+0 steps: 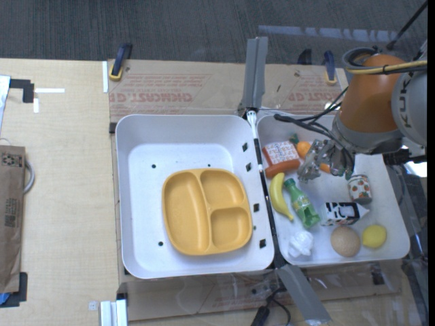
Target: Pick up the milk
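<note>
The milk (342, 212) is a small black-and-white carton lying on its side in the right bin (401, 240), between a green bottle (302, 202) and a spotted can (359, 188). My gripper (317, 163) hangs over the upper middle of the right bin, up and to the left of the milk and apart from it. Its metal fingers point down near an orange item (305, 147). Nothing shows held between them.
The right bin also holds a red box (281, 154), a banana (280, 195), a crumpled white item (300, 243), a brown ball (345, 241) and a lemon (374, 236). A yellow divided plate (207, 210) lies in the left bin (136, 182).
</note>
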Motion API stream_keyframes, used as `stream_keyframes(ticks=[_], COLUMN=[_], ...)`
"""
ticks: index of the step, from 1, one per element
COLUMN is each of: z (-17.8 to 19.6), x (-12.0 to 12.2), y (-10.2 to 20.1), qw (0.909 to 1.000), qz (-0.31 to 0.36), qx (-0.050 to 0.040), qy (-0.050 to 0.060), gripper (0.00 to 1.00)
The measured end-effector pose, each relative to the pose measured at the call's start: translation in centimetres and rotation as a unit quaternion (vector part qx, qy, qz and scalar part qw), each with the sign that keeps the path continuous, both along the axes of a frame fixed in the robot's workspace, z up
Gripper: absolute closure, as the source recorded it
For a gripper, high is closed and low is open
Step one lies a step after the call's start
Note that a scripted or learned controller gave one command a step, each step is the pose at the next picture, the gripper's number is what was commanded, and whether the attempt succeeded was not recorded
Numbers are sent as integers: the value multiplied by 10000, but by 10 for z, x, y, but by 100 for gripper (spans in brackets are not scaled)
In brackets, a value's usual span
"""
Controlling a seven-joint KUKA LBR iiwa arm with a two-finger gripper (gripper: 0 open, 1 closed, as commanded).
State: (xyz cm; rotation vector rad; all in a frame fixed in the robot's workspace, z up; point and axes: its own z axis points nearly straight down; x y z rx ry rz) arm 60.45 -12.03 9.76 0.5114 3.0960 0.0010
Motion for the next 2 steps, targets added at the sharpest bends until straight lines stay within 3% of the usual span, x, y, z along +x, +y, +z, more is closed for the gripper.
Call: stream_keyframes(ticks=[1,2], z=[163,277], x=[-95,-36], y=[29,22], qw=[9998,9998], qz=[-195,186], qx=[-4,-8], qy=[1,0], gripper=[100,100])
